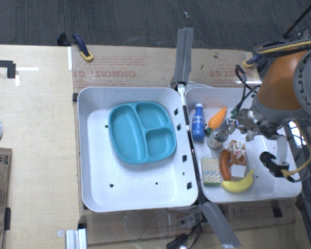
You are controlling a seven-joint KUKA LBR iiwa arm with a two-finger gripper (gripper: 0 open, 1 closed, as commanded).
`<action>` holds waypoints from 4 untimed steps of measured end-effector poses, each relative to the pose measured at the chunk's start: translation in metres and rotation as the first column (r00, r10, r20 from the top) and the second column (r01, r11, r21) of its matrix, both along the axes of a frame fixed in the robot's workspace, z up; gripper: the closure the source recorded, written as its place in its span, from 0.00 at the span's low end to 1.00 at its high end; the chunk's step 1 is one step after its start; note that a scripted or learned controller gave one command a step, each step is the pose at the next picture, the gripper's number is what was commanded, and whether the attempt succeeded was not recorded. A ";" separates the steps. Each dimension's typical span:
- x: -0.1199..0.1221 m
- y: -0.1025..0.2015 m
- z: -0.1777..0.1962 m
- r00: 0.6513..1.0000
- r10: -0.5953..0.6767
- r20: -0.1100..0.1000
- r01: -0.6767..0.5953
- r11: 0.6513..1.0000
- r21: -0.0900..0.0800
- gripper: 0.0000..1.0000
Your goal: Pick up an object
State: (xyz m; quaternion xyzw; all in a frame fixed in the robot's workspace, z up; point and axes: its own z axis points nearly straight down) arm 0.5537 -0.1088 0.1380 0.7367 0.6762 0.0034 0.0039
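Note:
The right bin [280,191] holds several small items. A blue bottle [198,121] lies at its left wall, with an orange carrot [217,118] just to the right of it. Further forward lie a red sausage [226,164], a small printed carton [238,153], a green-edged cracker box [211,171] and a yellow banana [238,183]. My gripper [218,136] hangs low in this bin, just below the carrot and right of the bottle, above a small grey round thing [214,142]. I see nothing held in it.
The left bin [93,191] holds a teal divided plate [143,132]. A grey divider bar [184,56] runs up between the bins. The arm's orange band [281,84] and cables hang over the right bin's far right side.

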 end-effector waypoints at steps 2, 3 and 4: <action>-0.019 -0.042 -0.036 1.000 0.000 -0.011 0.000 1.000 0.000 0.00; -0.046 -0.007 -0.047 1.000 0.011 -0.014 -0.011 1.000 0.002 0.00; -0.046 -0.008 -0.039 1.000 0.007 -0.015 -0.007 1.000 0.002 1.00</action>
